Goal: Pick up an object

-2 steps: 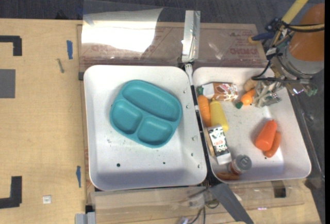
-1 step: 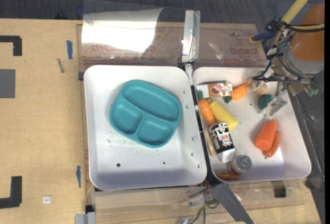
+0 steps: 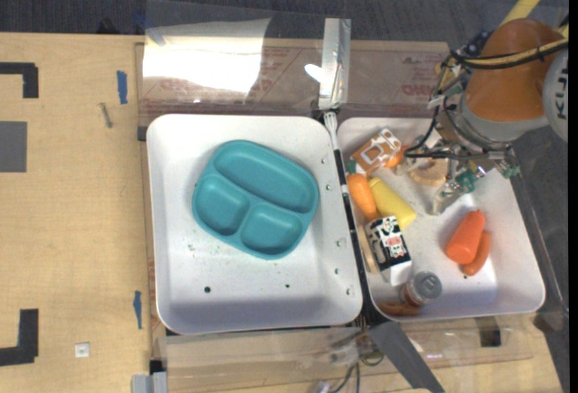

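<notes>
I see two white bins side by side. The left bin (image 3: 172,283) has a teal tray (image 3: 256,198) with three sections in the middle, with bare white floor all around it. The right bin (image 3: 519,278) is crowded. An orange carrot (image 3: 362,195), a yellow piece (image 3: 392,203) and a black and white carton (image 3: 389,244) lie close to the wall between the bins. A bottle with a grey cap (image 3: 421,288) sits by the near edge. An orange bottle (image 3: 467,240) lies near the right side with some open floor around it. My gripper (image 3: 449,188) hangs over the back of the right bin, above a tan thing (image 3: 426,171). I cannot tell how the claw is set.
</notes>
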